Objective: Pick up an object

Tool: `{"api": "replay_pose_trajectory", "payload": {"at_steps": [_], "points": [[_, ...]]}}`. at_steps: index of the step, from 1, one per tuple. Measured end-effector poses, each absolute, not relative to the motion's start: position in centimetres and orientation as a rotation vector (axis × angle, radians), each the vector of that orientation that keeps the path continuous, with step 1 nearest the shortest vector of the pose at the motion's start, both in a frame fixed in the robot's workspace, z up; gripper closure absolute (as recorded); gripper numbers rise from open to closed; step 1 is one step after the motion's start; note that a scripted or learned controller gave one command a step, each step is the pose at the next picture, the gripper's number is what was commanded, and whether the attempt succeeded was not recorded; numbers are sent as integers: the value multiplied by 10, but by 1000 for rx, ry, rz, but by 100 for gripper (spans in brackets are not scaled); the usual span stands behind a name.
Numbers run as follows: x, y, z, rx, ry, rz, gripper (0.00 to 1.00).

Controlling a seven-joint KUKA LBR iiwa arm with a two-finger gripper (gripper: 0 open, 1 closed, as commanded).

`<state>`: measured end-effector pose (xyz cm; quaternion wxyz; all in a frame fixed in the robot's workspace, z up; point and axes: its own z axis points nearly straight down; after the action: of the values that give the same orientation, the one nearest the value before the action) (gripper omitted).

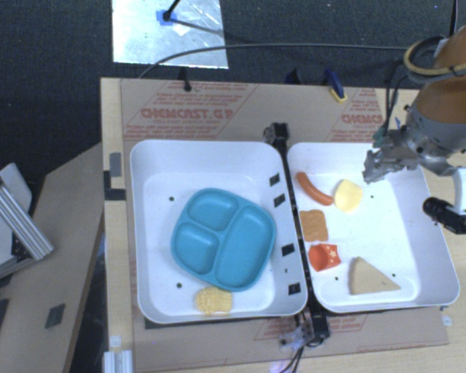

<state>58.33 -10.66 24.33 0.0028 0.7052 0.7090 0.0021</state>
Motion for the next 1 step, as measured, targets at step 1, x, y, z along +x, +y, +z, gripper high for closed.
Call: {"api": "replay_pose_trajectory", "payload": {"at_steps": [1], "points": [[569, -45, 244, 2211, 2233, 3, 100]]}}
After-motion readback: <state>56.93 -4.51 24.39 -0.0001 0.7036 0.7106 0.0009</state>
